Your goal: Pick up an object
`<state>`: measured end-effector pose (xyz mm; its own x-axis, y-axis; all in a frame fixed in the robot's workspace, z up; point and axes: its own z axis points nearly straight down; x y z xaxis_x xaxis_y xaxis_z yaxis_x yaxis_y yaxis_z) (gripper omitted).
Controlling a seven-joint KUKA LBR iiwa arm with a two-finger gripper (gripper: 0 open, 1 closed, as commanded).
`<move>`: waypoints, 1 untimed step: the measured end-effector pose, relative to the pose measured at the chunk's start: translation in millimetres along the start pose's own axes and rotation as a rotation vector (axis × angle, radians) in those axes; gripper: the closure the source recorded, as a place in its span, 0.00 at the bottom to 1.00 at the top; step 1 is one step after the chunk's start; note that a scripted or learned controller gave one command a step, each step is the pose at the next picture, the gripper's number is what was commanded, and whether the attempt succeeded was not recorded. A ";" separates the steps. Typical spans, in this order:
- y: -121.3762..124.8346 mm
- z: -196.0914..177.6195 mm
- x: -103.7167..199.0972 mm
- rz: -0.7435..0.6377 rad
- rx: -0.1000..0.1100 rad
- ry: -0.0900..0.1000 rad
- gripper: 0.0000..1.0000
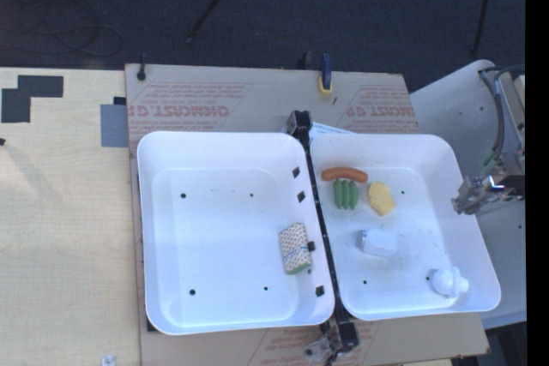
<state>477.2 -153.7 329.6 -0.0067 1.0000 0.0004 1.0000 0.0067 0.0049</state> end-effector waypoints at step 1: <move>19.5 -7.2 115.5 -0.005 0.006 0.002 1.00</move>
<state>495.9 -38.2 337.0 -0.0115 0.9999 0.0019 0.9999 0.0115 -0.0011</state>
